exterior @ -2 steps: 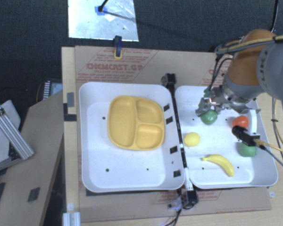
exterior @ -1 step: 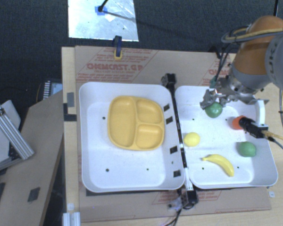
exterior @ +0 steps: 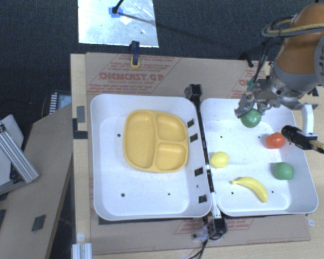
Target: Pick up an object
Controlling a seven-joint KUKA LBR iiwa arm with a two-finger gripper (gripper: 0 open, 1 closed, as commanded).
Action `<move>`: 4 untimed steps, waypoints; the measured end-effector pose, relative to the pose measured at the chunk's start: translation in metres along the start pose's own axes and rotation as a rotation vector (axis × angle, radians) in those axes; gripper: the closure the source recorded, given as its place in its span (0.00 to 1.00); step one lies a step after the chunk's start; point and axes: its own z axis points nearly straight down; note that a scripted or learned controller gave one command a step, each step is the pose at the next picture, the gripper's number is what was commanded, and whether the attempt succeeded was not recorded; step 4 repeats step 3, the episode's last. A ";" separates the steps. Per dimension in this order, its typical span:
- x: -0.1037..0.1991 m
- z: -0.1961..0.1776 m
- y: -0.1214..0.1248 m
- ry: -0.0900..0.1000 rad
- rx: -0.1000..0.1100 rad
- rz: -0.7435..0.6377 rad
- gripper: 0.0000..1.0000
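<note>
End effector (exterior: 249, 108) sits low over a green ball-like fruit (exterior: 251, 118) at the back of the right bin (exterior: 302, 198), apparently positioned for a grasp. Whether it is apart or clamped, cannot tell. Banana (exterior: 251, 188), lemon (exterior: 220, 159), tomato-like fruit (exterior: 275, 140) lie loose nearby. Yellow divided plate (exterior: 154, 141) occupies the left bin (exterior: 105, 188).

Single fixed camera sitting above the counter (exterior: 151, 69), looking down at a slant from a moderate distance. Both white bins (exterior: 105, 198) are lying fully in frame, side by side. The arm (exterior: 305, 42) is entering from 2 o'clock.
</note>
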 end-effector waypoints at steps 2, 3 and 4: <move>0.108 0.003 0.020 0.004 0.004 -0.004 1.00; 0.170 0.013 0.030 0.004 0.004 -0.005 1.00; 0.170 0.013 0.030 0.004 0.004 -0.005 1.00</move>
